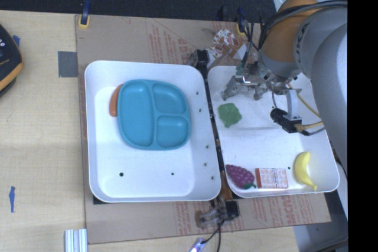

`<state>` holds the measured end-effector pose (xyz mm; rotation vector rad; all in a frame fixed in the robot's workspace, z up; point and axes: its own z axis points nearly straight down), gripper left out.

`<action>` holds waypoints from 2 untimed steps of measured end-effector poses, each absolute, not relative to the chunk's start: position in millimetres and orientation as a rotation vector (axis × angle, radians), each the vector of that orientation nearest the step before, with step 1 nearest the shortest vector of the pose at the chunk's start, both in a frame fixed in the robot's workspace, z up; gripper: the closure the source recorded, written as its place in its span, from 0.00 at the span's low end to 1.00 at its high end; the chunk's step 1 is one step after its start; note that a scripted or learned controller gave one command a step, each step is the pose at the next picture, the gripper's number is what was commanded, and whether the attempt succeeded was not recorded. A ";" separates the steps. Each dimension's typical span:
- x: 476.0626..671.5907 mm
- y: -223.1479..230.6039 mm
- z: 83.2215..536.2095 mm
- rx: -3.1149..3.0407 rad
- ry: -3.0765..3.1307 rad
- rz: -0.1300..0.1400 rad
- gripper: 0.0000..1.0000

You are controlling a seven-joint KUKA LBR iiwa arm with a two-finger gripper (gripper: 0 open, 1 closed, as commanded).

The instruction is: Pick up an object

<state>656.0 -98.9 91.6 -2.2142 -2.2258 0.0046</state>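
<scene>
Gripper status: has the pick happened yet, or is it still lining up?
Nothing looks picked. The gripper hangs at the right bin's far end, just above the green item. The grapes, red-and-white packet and banana lie along the near edge. Grasp and lift remain.

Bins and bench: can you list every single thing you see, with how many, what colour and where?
bins: 2, white, side by side on the bench
plate: 1, blue, three sections, in the left bin
orange thing: 1, poking out from under the plate's left edge
green lump: 1, right bin, upper left
grapes: 1 bunch, purple, right bin, front left
small box: 1, red and white, right bin, front, beside the grapes
banana: 1, yellow, right bin, front right corner
black and yellow device: 1, bench, far left edge
arm: 1, grey with orange band, over the right bin
claw: 1, metal, above the green lump
</scene>
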 end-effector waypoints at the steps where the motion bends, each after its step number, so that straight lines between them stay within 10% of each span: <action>1: 626.4 -117.0 91.8 -2.214 -2.226 0.008 0.00; 2: 656.5 -125.7 92.2 -2.215 -2.226 0.002 0.00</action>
